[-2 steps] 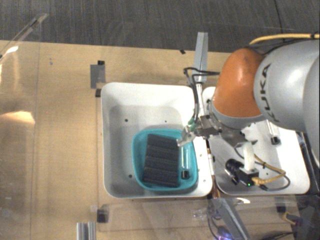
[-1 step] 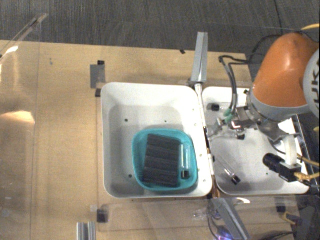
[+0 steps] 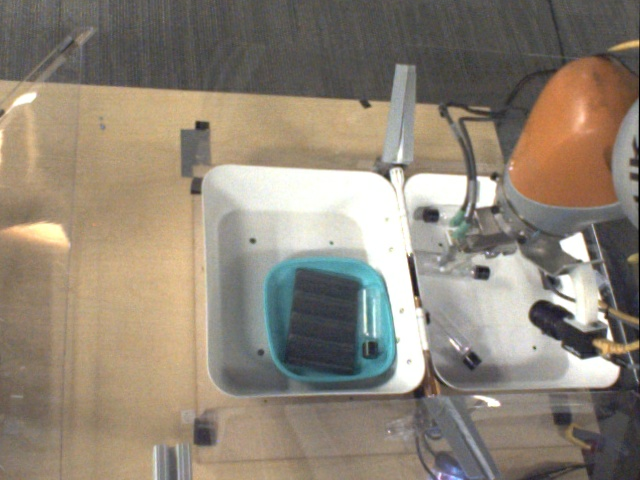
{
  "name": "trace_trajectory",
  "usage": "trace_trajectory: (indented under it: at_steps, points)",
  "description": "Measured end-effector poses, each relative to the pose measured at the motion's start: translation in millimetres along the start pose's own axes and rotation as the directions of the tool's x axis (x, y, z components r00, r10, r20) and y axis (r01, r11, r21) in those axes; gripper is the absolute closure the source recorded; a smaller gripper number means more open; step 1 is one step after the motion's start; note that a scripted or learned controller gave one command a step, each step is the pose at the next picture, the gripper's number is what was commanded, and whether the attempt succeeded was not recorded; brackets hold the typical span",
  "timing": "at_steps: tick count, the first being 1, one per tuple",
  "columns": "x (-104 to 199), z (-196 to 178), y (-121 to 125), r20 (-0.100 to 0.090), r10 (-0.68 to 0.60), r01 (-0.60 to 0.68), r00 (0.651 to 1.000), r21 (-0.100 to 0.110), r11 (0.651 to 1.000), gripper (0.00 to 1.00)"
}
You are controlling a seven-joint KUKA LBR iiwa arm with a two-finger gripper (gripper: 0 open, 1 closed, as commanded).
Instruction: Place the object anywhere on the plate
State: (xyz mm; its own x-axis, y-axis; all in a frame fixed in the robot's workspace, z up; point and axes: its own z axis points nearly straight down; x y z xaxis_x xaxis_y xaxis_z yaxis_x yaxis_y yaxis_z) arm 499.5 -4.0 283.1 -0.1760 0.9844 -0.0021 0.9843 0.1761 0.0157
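Observation:
A teal plate (image 3: 283, 286) lies in the left white bin (image 3: 235, 223), toward its front right. A dark grey ribbed block (image 3: 323, 320) rests flat on the plate, covering most of its middle. Beside the block's front right corner, on the plate, lies a small dark piece (image 3: 371, 348). My gripper (image 3: 462, 248) hangs over the back left part of the right bin (image 3: 520, 363), to the right of the divider and apart from the plate. The orange and grey wrist covers much of it, and nothing shows in its grasp.
A metal post (image 3: 401, 118) stands behind the seam between the bins. Small dark bits (image 3: 466, 358) lie on the right bin's floor. Black cables (image 3: 465, 158) loop behind the arm. A black fitting (image 3: 560, 328) sticks out at the right bin's far right.

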Motion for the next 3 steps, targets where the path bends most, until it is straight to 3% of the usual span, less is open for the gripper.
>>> trace_trajectory:
  at_steps: [1,2,3]
  points:
    - [24.2,99.4,45.7,-0.004,-0.152,0.152,0.988,0.011,0.988,1.00]
    - [23.9,99.3,45.8,-0.004,-0.152,0.152,0.988,0.011,0.988,0.00]
    - [-44.2,19.5,-15.5,-0.001,-0.267,0.267,0.964,0.006,0.964,0.00]
